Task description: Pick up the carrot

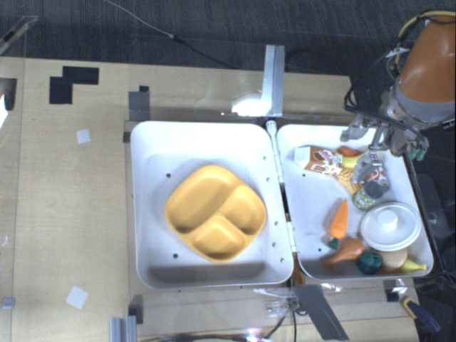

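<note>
The carrot point(339, 221), slim and orange with a small dark green end, lies nearly upright in the middle of the right bin point(308, 212). The gripper point(370, 168) hangs over the bin's far right part, above and to the right of the carrot and apart from it. It sits among a snack packet point(320, 160) and a small round jar point(365, 197). The arm's orange band point(429, 59) shows at the upper right.
A white lidded bowl point(389, 225) stands just right of the carrot. A stubby orange vegetable point(345, 251), a dark green item point(369, 262) and a yellow piece point(412, 266) lie along the bin's near edge. The left bin point(149, 248) holds a yellow divided plate point(215, 211).
</note>
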Tool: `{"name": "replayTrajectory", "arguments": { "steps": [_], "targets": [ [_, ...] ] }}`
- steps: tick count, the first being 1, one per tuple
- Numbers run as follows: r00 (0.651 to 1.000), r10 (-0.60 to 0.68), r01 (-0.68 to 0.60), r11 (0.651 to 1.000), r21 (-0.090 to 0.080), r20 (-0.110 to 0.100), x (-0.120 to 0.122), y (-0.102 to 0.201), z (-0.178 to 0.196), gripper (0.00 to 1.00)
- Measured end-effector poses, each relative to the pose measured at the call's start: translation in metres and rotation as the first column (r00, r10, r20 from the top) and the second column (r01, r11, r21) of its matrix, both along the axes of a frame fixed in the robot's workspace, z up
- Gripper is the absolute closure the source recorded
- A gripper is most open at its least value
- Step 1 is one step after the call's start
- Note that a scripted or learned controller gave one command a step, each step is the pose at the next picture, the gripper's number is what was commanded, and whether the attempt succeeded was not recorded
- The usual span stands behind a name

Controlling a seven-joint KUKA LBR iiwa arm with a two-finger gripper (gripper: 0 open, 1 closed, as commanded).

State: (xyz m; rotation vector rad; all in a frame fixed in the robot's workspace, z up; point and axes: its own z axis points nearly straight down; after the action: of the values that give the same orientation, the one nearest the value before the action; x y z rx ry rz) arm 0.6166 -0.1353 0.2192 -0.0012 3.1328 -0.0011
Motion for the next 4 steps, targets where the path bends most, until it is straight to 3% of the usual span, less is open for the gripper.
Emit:
{"name": "replayTrajectory", "arguments": {
  "steps": [1, 2, 3, 4],
  "targets": [
    [0.954, -0.301, 0.301, 0.954, 0.002, -0.004, -0.043, -0.014, -0.106, 0.0],
    [0.923, -0.385, 0.384, 0.923, 0.004, 0.006, -0.082, 0.014, -0.13, 0.0],
    [0.901, -0.433, 0.433, 0.901, 0.006, 0.007, -0.124, 0.05, -0.129, 0.0],
    [0.905, -0.426, 0.426, 0.905, 0.01, 0.015, -0.12, 0.052, -0.117, 1.0]
  ]
}}
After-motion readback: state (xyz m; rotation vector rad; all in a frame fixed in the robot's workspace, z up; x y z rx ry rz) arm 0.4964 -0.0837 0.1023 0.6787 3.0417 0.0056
